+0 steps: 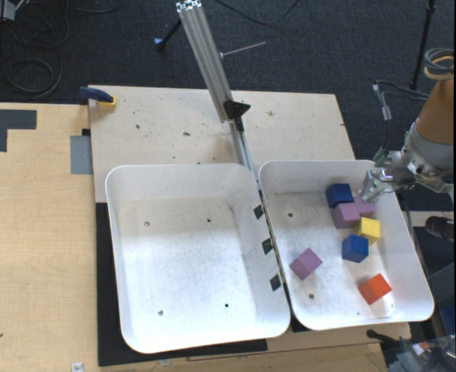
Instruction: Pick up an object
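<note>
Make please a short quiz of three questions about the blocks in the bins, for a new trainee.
1. True or false: all the blocks lie in the right bin.
2. Which block lies nearest the gripper? A) orange block B) blue block at the top C) lone purple block
3. How many blue blocks are there?

Key: 1 true; 2 B, the top blue block; 3 two, the other lies lower.

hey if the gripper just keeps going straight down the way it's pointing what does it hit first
Most likely the purple block just below the gripper, in the right bin, next to the dark blue block. Depth is hard to judge from this slanted view, so it could instead graze the blue one.
</note>
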### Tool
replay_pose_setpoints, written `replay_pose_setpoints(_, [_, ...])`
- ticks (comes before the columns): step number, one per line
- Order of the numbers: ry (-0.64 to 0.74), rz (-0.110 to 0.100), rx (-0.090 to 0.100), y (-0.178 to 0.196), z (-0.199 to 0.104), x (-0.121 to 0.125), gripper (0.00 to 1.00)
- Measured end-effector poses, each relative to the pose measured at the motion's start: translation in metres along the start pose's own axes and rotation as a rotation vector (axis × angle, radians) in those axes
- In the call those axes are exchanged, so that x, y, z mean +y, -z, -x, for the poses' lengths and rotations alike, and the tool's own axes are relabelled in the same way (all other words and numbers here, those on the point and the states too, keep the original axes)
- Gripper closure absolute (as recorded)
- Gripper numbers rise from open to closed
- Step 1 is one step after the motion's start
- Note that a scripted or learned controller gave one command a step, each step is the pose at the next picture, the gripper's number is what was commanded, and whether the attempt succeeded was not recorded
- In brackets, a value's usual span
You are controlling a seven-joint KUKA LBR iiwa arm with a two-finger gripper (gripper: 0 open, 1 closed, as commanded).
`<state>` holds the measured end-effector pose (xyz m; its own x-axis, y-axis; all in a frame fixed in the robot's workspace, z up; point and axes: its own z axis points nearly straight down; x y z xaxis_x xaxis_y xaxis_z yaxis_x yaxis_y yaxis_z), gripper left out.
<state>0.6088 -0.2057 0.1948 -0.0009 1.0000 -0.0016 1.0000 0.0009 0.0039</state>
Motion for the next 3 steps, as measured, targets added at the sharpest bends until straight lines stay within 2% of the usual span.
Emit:
replay_pose_setpoints(1, [0.0, -0.003, 0.001, 0.022, 0.001, 0.0, 1.0])
replay_pose_setpoints(3, [0.003, -0.009, 0.005, 0.009, -0.103, 0.004, 1.0])
